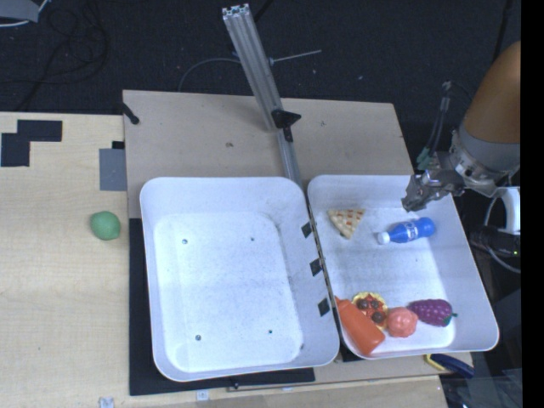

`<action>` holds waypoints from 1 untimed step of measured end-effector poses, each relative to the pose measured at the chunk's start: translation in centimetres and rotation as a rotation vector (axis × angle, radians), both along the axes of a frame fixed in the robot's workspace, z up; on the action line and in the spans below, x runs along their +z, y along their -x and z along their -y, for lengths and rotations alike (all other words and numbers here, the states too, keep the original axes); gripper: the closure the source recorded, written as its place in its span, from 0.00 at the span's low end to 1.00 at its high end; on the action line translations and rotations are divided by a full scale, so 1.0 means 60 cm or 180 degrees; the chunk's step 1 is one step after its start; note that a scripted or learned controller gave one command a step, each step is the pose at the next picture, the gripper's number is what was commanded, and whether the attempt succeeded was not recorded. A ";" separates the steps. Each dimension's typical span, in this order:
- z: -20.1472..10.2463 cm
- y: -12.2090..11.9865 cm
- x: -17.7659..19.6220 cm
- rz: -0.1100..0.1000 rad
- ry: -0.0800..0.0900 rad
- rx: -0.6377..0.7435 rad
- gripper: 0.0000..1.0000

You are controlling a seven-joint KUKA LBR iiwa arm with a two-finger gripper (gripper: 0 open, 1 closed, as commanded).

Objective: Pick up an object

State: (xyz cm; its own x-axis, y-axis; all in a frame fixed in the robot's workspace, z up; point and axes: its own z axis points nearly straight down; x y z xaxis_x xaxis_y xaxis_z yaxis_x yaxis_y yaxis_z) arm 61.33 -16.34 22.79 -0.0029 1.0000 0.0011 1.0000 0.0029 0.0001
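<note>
objects sit in the right bin (476, 313), all loose, nothing lifted. pincer (416, 199) hangs over that bin's far right part, tip dark and small in this view, so can't tell how far it is parted; nothing visible in its grip.

largest to smallest:
- surface (51, 253): pale wood, runs off to the left of the pincer.
- left bin (161, 202): white, well left of the pincer, touching the right bin along the middle edge.
- arm (497, 100): grey with orange band, comes in from right behind the pincer.
- orange carrot-like piece (360, 333): well below the pincer, at the bin's near left corner.
- blue bottle (409, 231): lying on its side just below the pincer, white cap end pointing left.
- purple grapes (432, 312): well below, slightly right.
- waffle wedge (346, 221): left of the pincer, slightly below.
- pink round fruit (401, 322): below, between carrot-like piece and grapes.
- small yellow-red item (368, 302): below-left, just beside the pink fruit.
- green ball (105, 225): far left on the surface, outside both bins.
</note>
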 end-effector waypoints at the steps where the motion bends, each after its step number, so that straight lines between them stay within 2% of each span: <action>1: -0.086 -0.022 0.013 0.0001 0.0000 0.0003 1.00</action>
State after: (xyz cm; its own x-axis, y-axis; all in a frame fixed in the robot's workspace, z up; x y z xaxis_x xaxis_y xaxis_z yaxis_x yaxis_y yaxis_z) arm 62.67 -11.21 23.59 -0.0039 1.0000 0.0012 1.0000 0.0039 0.0003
